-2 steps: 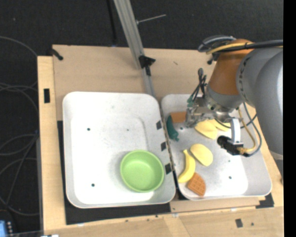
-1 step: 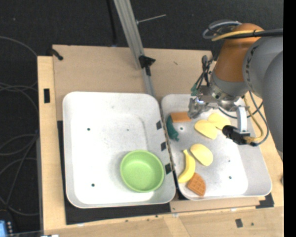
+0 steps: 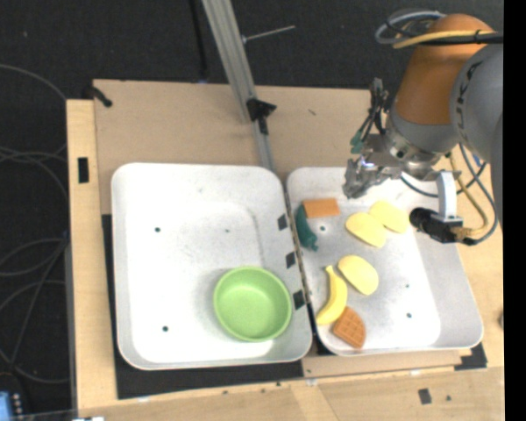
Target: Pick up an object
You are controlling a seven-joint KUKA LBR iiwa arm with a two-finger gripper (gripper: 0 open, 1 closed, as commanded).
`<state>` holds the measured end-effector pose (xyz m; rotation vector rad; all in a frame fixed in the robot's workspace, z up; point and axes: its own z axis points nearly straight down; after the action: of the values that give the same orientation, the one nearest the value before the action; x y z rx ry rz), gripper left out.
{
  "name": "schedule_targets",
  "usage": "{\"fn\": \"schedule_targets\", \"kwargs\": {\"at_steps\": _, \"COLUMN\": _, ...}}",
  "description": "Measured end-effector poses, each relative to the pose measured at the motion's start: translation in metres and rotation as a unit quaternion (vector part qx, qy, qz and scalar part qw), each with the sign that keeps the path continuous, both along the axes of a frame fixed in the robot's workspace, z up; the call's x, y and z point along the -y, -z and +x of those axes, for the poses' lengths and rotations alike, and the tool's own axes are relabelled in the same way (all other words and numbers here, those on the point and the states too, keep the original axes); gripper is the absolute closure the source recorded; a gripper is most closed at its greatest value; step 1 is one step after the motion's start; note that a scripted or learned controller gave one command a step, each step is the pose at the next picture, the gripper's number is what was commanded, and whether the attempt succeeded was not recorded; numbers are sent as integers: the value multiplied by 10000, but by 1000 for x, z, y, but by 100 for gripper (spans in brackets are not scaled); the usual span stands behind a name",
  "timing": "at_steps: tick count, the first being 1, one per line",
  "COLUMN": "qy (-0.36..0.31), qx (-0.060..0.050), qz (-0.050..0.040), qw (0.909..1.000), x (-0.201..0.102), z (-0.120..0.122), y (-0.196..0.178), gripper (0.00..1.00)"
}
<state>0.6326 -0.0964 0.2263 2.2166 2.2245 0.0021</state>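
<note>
While the grey arm (image 3: 438, 86) with its orange band is reached in from the right side of the counter (image 3: 193, 121), the end effector (image 3: 361, 181) is held over the far edge of the right bin (image 3: 456, 323). Nothing is seen between its tips, and whether they are spread or pressed together cannot be told.

In the right bin, an orange block (image 3: 321, 208) is laid near the far left corner, with a dark green piece (image 3: 308, 232) just beside it along the left wall. Two pale yellow pieces (image 3: 376, 224) are placed near the middle of the far half, touching each other. Another pale yellow piece (image 3: 358, 274) is set in the middle. A banana (image 3: 334, 296) is laid by the left wall, and a brown waffle (image 3: 350, 328) is put at the near left corner, just beside the banana.

In the left bin (image 3: 158, 217), a green bowl (image 3: 252, 303) is set upright near the near right corner.
</note>
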Motion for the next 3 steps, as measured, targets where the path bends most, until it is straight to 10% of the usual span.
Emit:
{"fn": "schedule_targets", "kwargs": {"at_steps": 1, "qy": -7, "qx": 15, "qz": 2, "qw": 10000, "x": 1, "z": 1, "y": -28, "gripper": 100}}
{"fn": "schedule_targets", "kwargs": {"at_steps": 3, "qy": -15, "qx": 1, "qz": 2, "qw": 10000, "x": -95, "z": 25, "y": -32, "gripper": 100}}
